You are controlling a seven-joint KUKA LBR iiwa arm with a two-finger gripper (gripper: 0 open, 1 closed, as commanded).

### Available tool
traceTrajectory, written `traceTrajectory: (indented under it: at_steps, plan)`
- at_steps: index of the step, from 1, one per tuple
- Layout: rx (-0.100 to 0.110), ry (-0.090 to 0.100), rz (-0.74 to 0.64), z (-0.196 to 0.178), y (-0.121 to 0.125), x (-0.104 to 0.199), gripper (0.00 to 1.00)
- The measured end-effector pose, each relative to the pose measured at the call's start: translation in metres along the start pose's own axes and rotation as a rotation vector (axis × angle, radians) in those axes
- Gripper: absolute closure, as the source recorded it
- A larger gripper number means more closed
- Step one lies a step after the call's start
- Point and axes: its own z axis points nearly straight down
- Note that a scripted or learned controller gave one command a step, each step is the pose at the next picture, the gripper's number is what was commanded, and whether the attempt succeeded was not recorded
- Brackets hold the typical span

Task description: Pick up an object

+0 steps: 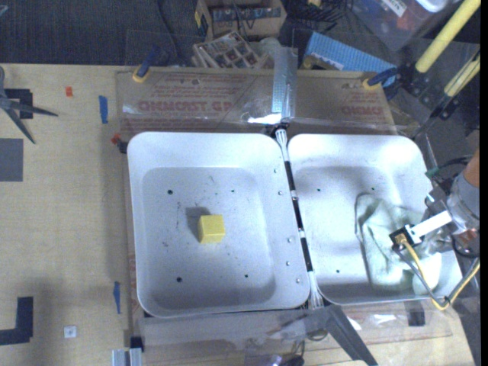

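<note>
Where cloth (375,239) lies, tool (442,242), perhaps touching it

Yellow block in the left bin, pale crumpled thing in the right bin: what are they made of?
Yellow block: matte, no glare, softish edges; likely foam or sponge, painted wood possible. Pale crumpled thing: limp, folded, faintly green; probably thin cloth or plastic film, can't tell which.
</note>
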Motion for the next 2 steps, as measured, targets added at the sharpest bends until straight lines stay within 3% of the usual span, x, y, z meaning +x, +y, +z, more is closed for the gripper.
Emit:
traceTrajectory:
  at_steps: [1,2]
  plan:
    - [-0.004,0.001,0.248,-0.025,0.026,-0.016,1.00]
    - [-0.005,0.002,0.061,-0.277,0.024,-0.014,1.00]
